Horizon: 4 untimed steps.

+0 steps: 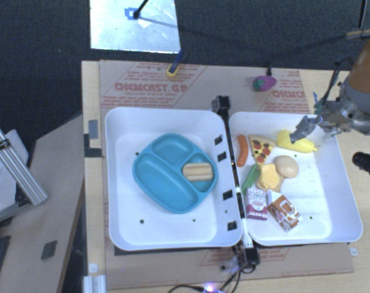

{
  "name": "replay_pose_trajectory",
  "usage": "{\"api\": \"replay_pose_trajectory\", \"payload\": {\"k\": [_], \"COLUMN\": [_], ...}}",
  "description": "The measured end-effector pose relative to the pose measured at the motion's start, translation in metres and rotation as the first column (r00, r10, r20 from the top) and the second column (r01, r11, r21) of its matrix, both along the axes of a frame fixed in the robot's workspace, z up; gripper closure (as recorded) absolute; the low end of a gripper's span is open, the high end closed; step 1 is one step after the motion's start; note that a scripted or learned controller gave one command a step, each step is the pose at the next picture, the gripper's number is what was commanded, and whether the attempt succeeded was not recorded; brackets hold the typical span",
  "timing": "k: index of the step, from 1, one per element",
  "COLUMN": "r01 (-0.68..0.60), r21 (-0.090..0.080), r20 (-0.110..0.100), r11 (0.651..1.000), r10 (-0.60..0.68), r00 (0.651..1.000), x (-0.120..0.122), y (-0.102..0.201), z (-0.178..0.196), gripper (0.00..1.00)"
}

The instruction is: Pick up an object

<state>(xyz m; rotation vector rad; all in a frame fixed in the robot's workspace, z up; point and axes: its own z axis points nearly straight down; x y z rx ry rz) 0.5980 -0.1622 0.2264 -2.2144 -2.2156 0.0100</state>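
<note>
Nearest the lens, a carton (284, 212) lies at the right bin's (340, 182) front, with a purple packet (256, 202) at its 9 o'clock. Up at the bin's far edge the gripper (308, 127) sits low over a banana (295, 141), which lies just at its 7 o'clock, touching or nearly so; whether the fingers are spread or closed cannot be told. Outward from there: a bun (287, 166) at the banana's 6 o'clock, a pizza slice (262, 148) and a sausage (241, 150) at its 9. In the left bin (121, 163) a blue tray (166, 176) holds a bread roll (198, 171).
</note>
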Motion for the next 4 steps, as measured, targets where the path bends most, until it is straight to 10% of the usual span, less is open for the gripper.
{"api": "replay_pose_trajectory", "payload": {"k": [1, 4], "r01": [-0.003, -0.001], "r21": [-0.002, -0.001], "r20": [0.013, 0.009], "r11": [1.000, 1.000], "r10": [0.003, 0.001], "r00": [1.000, 1.000], "x": [0.003, 0.007], "y": [0.000, -0.004], "z": [0.008, -0.144], "gripper": [0.00, 0.00]}}
